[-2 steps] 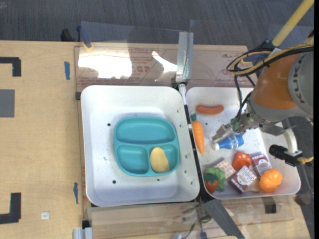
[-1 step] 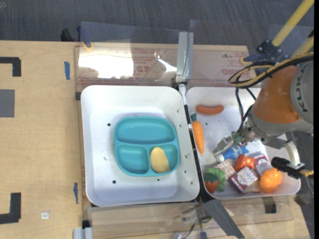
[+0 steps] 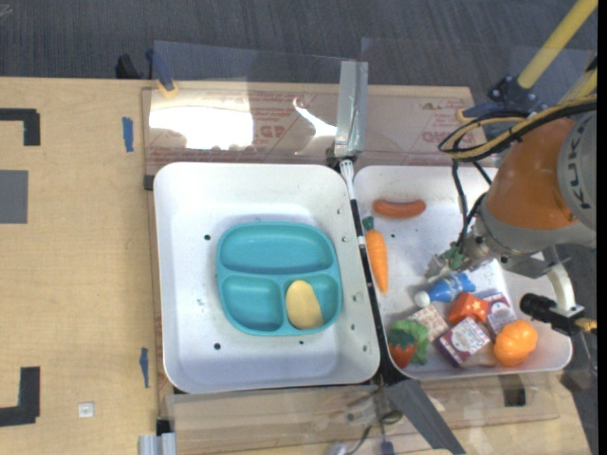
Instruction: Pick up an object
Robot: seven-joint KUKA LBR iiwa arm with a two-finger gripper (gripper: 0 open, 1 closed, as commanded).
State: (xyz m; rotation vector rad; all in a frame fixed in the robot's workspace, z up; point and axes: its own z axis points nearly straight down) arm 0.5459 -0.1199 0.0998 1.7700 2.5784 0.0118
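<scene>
Over the right bin, pincer low beside the blue packet; finger state impossible to tell. Nothing visibly grasped or lifted yet; whole pick apparently remaining.

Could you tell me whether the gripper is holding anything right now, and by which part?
It cannot be told: the gripper sits low over the blue item.

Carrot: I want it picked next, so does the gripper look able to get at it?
Probably yes. The carrot lies apart against the right bin's left wall, nothing on top, the gripper close by. The wall may crowd one finger.
</scene>
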